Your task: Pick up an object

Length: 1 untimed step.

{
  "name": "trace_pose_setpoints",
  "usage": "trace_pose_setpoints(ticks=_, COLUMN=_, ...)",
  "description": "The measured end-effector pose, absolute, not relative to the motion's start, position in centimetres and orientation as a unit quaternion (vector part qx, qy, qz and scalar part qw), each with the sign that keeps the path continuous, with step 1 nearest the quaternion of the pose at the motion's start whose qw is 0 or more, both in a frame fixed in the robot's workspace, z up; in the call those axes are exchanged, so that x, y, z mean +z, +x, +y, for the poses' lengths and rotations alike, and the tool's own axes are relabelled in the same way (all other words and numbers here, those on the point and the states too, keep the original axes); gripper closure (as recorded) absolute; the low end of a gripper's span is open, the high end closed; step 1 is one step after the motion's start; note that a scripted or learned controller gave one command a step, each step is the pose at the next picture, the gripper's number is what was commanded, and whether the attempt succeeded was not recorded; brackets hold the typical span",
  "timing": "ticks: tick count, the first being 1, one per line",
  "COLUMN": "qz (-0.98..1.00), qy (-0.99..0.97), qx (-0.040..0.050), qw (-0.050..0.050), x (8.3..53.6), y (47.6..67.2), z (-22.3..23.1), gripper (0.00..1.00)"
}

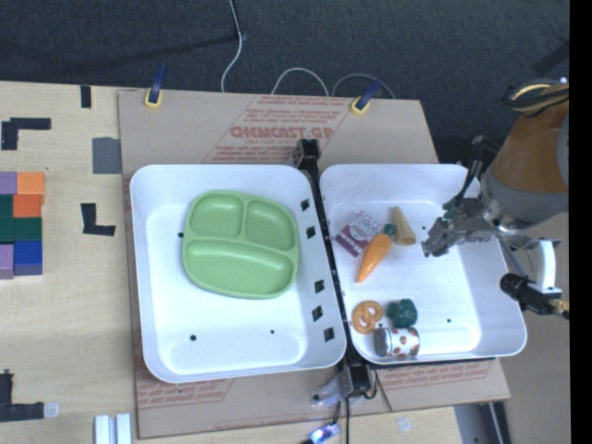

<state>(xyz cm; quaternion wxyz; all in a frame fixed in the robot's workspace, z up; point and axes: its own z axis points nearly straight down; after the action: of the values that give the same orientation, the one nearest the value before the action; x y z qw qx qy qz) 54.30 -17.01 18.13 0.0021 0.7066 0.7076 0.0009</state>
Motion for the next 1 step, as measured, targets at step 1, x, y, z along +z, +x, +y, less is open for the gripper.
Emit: trace_pose_setpoints(ticks=1, qz=0.708, qy=0.706, qx=0.0008, qw=0.002, x=22.10, y=54.42, z=-16.98, gripper=1.00)
